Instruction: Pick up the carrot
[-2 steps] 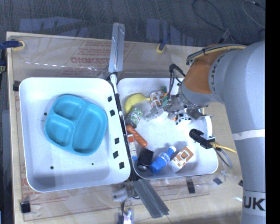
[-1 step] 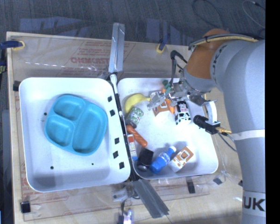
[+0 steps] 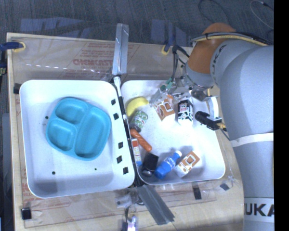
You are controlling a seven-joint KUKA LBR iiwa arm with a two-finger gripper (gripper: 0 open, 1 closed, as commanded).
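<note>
You see 2 white bins (image 3: 33, 177) on the bench (image 3: 62, 52). The carrot (image 3: 141, 140) lies at 9 o'clock in the right bin. You cannot tell the gripper's (image 3: 179, 94) state.

The carrot (image 3: 140, 140) lies hard against the right bin's left wall (image 3: 126, 129), so that side gives no room. A small can (image 3: 139, 120) sits just above it and a black cup (image 3: 150, 161) just below. To its right the bin floor (image 3: 183, 138) is bare, open from above.
</note>
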